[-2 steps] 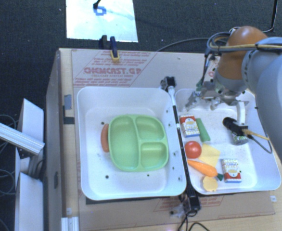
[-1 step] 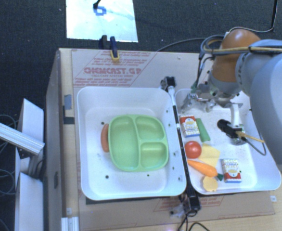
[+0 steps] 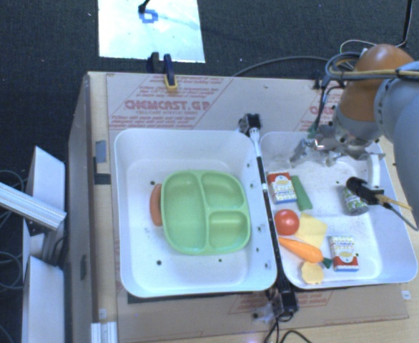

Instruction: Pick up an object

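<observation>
While the gripper (image 3: 322, 151) hangs over the right bin (image 3: 399, 259) toward its 12 o'clock edge, fingers spread and grasping nothing, the tomato (image 3: 287, 221) lies at the bin's 9 o'clock side, with the carrot (image 3: 302, 249) just beside it at 5 o'clock.

Even, bright overhead light; the two shallow white plastic bins (image 3: 195, 143) look nearly washed out, with soft faint shadows. Pale glare on the square reflective sheet (image 3: 150, 18) up top. Image slightly soft and grainy throughout.
</observation>
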Controlling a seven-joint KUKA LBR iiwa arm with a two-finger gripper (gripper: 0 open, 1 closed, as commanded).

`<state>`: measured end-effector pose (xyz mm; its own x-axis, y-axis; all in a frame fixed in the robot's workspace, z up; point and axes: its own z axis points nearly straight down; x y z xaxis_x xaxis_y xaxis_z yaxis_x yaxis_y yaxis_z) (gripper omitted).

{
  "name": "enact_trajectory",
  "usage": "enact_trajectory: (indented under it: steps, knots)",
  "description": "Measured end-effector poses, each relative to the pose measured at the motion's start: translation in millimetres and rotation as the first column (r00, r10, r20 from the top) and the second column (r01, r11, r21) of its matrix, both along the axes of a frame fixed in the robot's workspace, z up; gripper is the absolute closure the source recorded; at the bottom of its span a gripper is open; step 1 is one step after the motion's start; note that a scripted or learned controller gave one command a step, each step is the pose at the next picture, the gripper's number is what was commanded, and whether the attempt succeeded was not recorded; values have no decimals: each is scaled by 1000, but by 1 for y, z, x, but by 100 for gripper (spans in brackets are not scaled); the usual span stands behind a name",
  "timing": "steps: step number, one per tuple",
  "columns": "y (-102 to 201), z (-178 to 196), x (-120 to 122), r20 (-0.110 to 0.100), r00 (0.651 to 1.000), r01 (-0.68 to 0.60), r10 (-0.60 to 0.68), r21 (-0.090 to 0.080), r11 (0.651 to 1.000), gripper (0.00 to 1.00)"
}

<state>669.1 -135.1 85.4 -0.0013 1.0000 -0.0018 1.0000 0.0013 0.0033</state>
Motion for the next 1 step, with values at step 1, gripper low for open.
enact_trajectory:
  steps: [1]
  knots:
    - [48, 0, 0, -1, 1000, -4, 4, 3, 1000, 0]
